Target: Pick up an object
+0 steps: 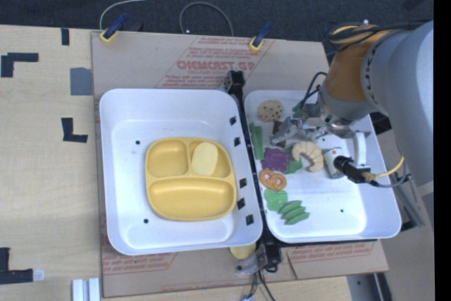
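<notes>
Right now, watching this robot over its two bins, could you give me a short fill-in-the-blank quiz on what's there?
1. The yellow divided plate lies in the ____ bin.
2. The toy foods, like the pretzel and cookie, lie in the ____ bin.
3. The gripper is above the ____ bin.
4. The pea pods are coloured ____.

Answers: left; right; right; green

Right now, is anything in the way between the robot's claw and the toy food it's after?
Nothing visible blocks it. The gripper is low in the right bin, right beside the croissant and purple grapes.
</notes>
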You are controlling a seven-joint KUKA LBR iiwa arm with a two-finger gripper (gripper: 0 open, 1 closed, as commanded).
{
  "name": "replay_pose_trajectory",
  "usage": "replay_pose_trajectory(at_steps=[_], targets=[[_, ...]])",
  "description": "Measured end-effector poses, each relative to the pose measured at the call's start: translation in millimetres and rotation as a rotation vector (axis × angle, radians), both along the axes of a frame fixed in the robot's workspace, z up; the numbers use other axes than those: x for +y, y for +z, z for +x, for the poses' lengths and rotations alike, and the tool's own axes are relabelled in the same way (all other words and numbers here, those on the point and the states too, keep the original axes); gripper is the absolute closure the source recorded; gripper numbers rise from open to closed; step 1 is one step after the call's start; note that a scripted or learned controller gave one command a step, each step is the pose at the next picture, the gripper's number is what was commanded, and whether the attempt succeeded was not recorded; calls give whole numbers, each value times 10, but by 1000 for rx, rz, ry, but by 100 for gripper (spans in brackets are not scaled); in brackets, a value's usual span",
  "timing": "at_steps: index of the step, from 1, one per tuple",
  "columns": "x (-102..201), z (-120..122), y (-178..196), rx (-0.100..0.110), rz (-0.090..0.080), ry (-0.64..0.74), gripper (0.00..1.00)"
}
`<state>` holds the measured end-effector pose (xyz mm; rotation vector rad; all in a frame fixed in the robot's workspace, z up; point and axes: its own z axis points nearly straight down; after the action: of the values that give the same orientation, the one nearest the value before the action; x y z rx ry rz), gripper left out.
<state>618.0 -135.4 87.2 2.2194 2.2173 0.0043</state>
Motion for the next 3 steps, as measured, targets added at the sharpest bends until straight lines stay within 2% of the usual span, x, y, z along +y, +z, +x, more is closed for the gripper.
replay_pose_trajectory(at_steps=[1,2,3], targets=[[361,376,4,3,-8,5,0],[367,365,90,3,-3,2,100],[205,-298,918,5,1,-1,100]])
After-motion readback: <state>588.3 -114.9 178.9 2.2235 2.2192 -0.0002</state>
